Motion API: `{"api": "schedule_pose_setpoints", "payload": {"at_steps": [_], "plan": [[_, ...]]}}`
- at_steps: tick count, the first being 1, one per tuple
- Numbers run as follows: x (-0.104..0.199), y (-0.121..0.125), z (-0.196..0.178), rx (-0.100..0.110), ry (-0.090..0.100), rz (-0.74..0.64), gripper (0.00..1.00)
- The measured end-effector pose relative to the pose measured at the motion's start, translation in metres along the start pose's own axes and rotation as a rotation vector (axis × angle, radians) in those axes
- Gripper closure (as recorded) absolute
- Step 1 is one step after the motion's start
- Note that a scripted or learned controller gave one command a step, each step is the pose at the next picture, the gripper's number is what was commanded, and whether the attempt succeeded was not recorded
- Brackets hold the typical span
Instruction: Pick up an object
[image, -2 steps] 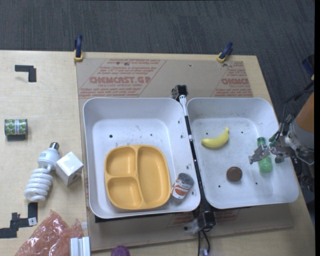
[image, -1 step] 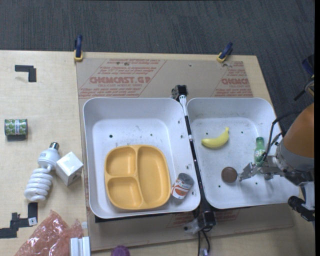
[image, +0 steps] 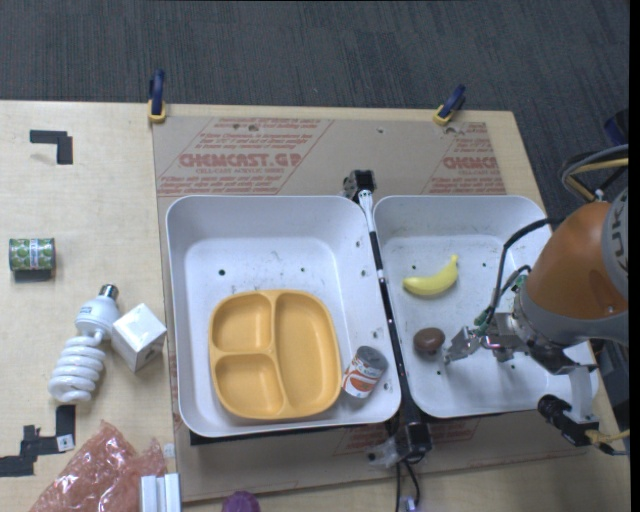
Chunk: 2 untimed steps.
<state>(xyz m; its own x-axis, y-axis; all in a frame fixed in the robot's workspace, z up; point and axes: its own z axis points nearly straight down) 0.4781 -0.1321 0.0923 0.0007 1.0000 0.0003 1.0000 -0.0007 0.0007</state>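
In the right bin (image: 470, 215) lie a yellow banana (image: 432, 279) and, nearer the front, a small brown round object (image: 429, 341). My gripper (image: 482, 345) hangs low over this bin's floor, just right of the brown object and below the banana. It is open and nothing sits between its fingers. The left bin (image: 200, 225) holds a yellow divided plate (image: 273, 352) and a small can (image: 364, 372) lying by the plate's right edge.
The grey arm with its orange band (image: 575, 275) covers the right bin's right side. A black divider rod (image: 376, 260) runs between the bins. On the bench to the left are a spiral light bulb (image: 82, 350), a white cube (image: 139, 336), a green can (image: 32, 256) and a pink mesh bag (image: 95, 470).
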Motion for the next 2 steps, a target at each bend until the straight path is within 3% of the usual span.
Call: {"api": "schedule_pose_setpoints", "payload": {"at_steps": [1,2], "plan": [[0.0399,0.0001,0.0000,0.000,0.000,0.000,0.00],[0.0391,0.0017,-0.0099,-0.004,-0.001,0.002,1.00]]}}
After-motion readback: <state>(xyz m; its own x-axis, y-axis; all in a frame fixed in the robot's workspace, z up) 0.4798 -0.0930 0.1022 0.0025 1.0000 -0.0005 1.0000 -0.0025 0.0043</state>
